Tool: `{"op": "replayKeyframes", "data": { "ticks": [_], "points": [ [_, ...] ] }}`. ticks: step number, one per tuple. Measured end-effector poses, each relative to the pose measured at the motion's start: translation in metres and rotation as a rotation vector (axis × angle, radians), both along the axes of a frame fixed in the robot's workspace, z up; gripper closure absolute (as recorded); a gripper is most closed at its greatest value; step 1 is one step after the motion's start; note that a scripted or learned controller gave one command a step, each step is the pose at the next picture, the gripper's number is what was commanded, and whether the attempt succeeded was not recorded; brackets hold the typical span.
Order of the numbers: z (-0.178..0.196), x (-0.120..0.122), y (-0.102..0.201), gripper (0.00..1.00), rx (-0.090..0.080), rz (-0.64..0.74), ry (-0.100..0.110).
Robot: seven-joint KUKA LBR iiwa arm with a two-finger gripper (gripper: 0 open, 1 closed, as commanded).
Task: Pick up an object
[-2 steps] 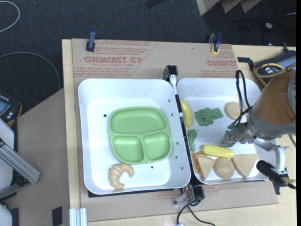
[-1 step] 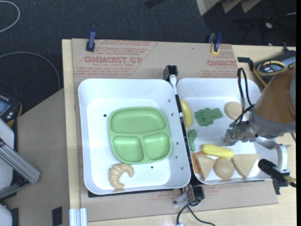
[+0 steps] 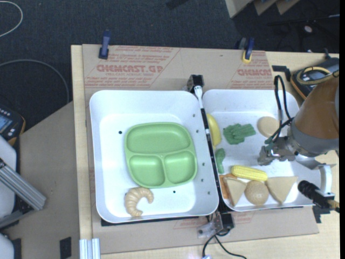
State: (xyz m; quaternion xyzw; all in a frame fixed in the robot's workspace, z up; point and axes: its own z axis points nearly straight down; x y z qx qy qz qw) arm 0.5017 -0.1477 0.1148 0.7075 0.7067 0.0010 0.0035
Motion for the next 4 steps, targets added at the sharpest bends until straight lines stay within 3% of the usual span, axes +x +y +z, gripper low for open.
{"op": "replayKeyframes", "data": {
  "ticks": [1, 2, 3, 4],
  "points": [
    [-0.009, -0.022, 0.054, 1.00, 0.003, 0.003, 0.002],
    [0.000, -0.022, 0.053, 1.00, 0.002, 0.001, 0.003],
    [0.074, -0.021, 0.151, 1.00, 0.008, 0.014, -0.002],
    [0.178, -0.021, 0.205, 1.00, 0.006, 0.010, -0.005]
  ]
}}
